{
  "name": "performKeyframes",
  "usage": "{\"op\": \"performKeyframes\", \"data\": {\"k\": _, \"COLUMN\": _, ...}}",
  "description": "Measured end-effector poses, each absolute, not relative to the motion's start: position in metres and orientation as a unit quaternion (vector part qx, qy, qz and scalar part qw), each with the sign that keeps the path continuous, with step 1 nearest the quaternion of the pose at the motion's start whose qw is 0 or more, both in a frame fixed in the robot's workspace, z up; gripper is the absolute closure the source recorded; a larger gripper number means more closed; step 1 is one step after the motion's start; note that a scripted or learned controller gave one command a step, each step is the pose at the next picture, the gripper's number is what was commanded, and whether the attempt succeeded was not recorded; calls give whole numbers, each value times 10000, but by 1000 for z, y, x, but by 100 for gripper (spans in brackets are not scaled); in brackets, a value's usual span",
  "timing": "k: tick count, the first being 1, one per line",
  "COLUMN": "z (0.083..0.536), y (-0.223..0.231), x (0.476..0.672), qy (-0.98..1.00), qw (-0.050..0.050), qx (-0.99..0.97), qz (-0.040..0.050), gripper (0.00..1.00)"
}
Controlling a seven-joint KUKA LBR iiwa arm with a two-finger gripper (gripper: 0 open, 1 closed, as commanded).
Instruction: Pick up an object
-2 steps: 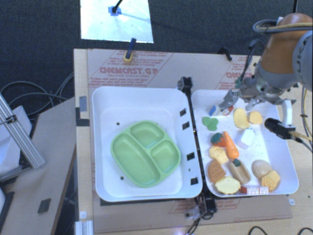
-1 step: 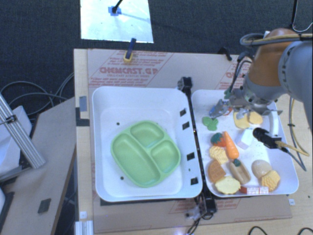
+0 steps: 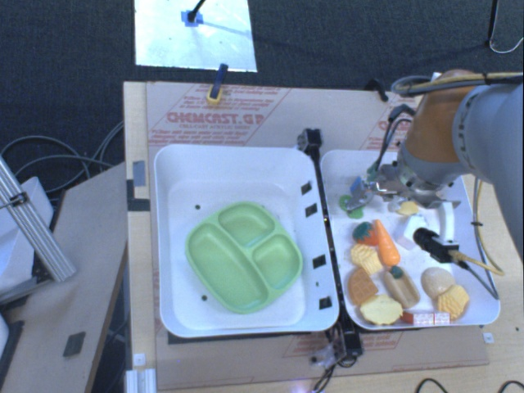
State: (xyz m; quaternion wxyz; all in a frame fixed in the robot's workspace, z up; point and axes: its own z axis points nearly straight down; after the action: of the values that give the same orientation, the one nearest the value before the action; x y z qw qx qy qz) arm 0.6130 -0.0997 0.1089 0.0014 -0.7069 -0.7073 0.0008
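Ridged yellow slice (image 3: 453, 302); glossy tapered carrot (image 3: 386, 243); three-compartment green tray (image 3: 244, 256).

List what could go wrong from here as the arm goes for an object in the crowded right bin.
1. The toy foods lie packed together: the orange plastic carrot touches the pieces beside it, so the gripper may nudge several or pinch two at once.
2. The gripper sits low near the small blue and green piece close to the white right bin's left wall, so it may strike the wall.
3. The green divided plastic tray lies in the other bin, out of harm's way.
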Motion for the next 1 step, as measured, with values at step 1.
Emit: {"op": "performKeyframes", "data": {"k": 1, "z": 84, "y": -99, "x": 613, "qy": -7073, "qw": 4, "qx": -7069, "qz": 2, "gripper": 0}}
